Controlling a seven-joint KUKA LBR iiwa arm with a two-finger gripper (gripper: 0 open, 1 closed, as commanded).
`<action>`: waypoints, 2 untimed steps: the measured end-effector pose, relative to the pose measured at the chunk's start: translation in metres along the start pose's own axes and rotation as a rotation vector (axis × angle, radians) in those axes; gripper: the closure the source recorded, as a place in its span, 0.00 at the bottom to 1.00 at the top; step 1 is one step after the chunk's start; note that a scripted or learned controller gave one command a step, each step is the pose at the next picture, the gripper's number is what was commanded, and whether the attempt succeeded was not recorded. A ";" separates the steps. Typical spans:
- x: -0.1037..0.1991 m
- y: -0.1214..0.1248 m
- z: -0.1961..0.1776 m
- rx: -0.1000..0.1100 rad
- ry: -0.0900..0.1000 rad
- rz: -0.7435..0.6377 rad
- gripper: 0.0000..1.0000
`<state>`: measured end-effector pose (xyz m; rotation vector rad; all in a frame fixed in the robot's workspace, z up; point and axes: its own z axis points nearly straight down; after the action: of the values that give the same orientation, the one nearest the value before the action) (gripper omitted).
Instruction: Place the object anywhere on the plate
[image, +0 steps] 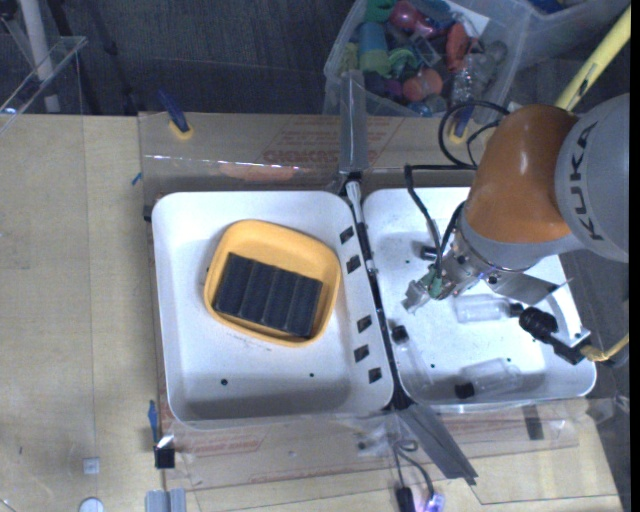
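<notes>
A yellow, rounded-square plate (225, 262) sits in the left bin (180, 380). A dark ribbed rectangular object (270, 293) lies flat on the plate and covers most of its middle. My gripper (418, 293) hangs over the right bin (430, 345), near its left side and just right of the divider. It is well apart from the plate. The grey arm with its orange band (520, 190) reaches in from the right and hides the part of the right bin beneath it.
Two clear plastic pieces lie in the right bin, one (478, 310) just right of the gripper and another (490, 376) near the front wall. A central divider (365, 300) with black clips separates the bins. A tub of coloured toys (420, 45) stands behind.
</notes>
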<state>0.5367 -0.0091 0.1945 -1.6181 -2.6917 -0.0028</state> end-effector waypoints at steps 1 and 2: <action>-0.031 -0.005 0.010 -0.001 -0.003 -0.102 1.00; -0.042 -0.008 0.010 -0.001 -0.004 -0.232 1.00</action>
<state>0.5496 -0.0502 0.1845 -1.2970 -2.8649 -0.0017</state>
